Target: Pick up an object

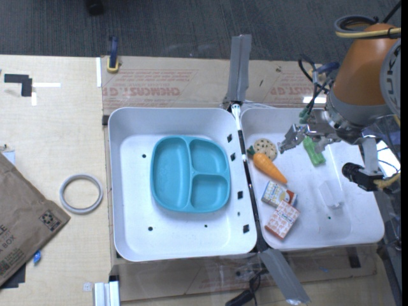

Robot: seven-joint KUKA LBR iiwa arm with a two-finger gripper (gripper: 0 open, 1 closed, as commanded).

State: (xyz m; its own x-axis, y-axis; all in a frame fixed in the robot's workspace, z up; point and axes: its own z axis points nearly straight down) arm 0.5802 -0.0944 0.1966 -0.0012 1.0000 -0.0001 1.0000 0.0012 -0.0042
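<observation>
The counter (51, 145) holds two white bins. The left bin (127, 190) has a blue plate (190, 174) with three parts. The right bin (357, 225) has a carrot (269, 167), a cookie (264, 148), two small boxes (280, 210) and a green thing (313, 152). The arm's jaws (306, 136) hang over that bin near the green thing. I cannot tell if they are shut.

Bare floor right of carrot (269, 166) and boxes (280, 209)
</observation>
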